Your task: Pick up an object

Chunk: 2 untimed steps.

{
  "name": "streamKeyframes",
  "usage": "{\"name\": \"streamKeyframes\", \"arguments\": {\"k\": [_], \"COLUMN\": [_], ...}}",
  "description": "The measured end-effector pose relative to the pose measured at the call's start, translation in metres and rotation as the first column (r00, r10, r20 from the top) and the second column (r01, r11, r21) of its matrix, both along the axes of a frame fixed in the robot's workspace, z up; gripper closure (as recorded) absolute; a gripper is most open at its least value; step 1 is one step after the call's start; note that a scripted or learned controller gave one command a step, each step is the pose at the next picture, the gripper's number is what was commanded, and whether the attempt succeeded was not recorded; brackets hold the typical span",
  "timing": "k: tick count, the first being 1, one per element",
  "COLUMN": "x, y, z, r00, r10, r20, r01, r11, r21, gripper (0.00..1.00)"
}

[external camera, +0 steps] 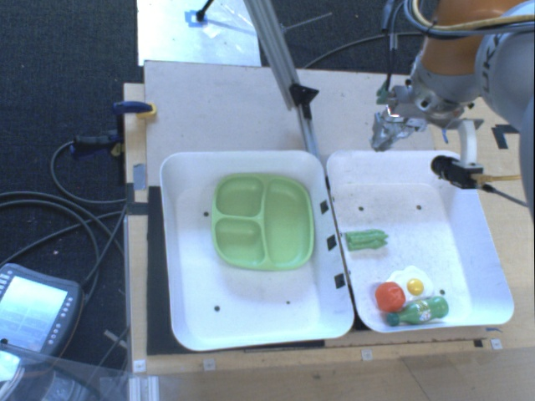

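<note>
Toys lie in my right bin [468,224]: a green pod [366,240] mid-floor, with a tomato [389,296], fried egg [412,284] and bottle [420,310] clustered near the front wall. My pincer [387,134] hangs over the back rim; whether it's spread, I cannot tell. The pod looks light, stiff and isolated, so I'd pinch across its narrow middle.

Even, bright light falls from above on my desk [217,107], and the two white bins come out near blown-out, their rims [251,159] glaring. Shadows are soft and short: a faint one lies under the green tray [263,222], another beneath my end effector [386,134]. The dark floor at left stays dim. Focus is fair across the middle, though the whole view is a little grainy and soft, and my orange band [468,7] looks slightly smeared.
</note>
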State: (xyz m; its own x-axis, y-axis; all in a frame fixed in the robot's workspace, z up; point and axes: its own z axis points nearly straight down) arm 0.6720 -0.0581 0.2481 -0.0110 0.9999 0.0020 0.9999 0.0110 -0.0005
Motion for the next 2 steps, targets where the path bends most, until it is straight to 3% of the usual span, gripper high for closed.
{"name": "streamKeyframes", "arguments": {"k": [2], "x": [-0.026], "y": [0.108], "z": [-0.020], "r00": [1.000], "r10": [0.000], "r20": [-0.001], "r01": [0.000], "r11": [1.000], "r21": [0.000], "gripper": [1.00]}}
